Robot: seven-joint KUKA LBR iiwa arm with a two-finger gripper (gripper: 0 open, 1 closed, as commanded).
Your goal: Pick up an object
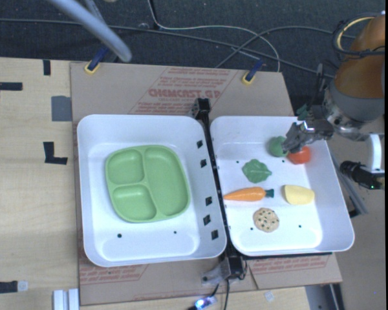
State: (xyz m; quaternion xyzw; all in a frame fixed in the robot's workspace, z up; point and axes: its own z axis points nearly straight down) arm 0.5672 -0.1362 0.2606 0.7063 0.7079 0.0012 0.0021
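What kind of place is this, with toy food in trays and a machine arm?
Probably a robotics lab test bench. A robot arm reaches over two white bins on cardboard; one holds a green plate, the other toy food such as a carrot and a cookie. Loose cables trail behind.

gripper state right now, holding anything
gripper: cannot be told; it sits low in the right bin between the green toy and red toy.

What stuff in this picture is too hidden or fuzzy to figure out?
- Gripper, camera view: its fingers are small and dark against the toys, so whether it grips anything is unclear.
- Red toy: the gripper covers its top, so its kind is unclear.
- Round green toy: half hidden behind the gripper.
- Arm: cut off by the right edge.
- Grey tube, top left: blurred and cut off by the top edge.
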